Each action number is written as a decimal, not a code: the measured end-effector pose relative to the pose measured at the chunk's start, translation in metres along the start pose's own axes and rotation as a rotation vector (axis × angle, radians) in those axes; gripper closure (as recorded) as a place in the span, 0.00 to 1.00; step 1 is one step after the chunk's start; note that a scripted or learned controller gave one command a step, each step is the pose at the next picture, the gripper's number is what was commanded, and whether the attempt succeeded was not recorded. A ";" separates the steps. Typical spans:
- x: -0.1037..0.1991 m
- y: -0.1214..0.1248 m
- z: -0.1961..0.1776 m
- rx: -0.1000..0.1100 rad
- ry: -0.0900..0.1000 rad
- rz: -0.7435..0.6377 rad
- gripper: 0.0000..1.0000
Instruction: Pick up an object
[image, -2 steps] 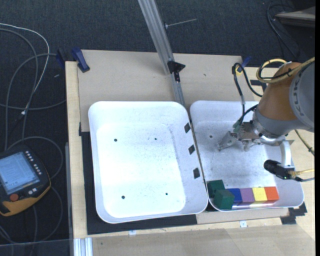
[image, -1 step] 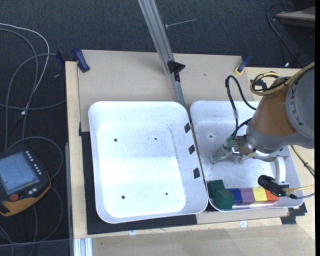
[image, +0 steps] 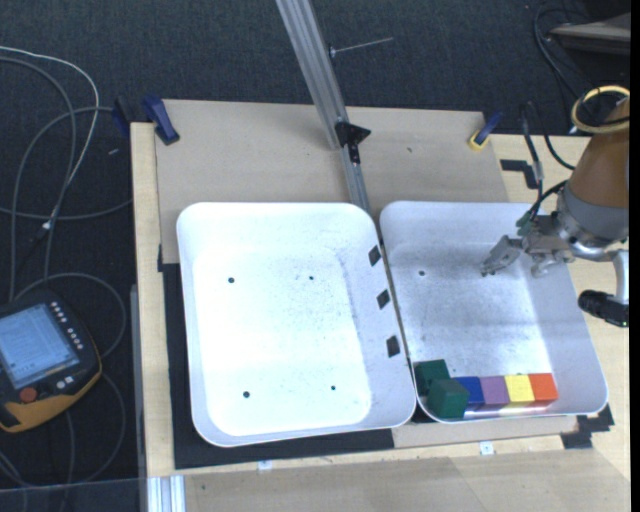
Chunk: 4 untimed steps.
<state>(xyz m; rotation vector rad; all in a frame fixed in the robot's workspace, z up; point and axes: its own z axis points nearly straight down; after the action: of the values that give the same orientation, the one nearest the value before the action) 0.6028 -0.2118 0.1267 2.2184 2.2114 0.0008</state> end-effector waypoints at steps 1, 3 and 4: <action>0.051 -0.039 0.028 0.014 0.011 -0.006 0.00; 0.048 -0.037 0.016 0.005 0.008 -0.004 1.00; 0.057 -0.022 -0.051 -0.002 0.004 -0.006 1.00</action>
<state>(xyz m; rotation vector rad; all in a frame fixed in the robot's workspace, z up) 0.5811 -0.1541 0.1773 2.2125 2.2193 0.0082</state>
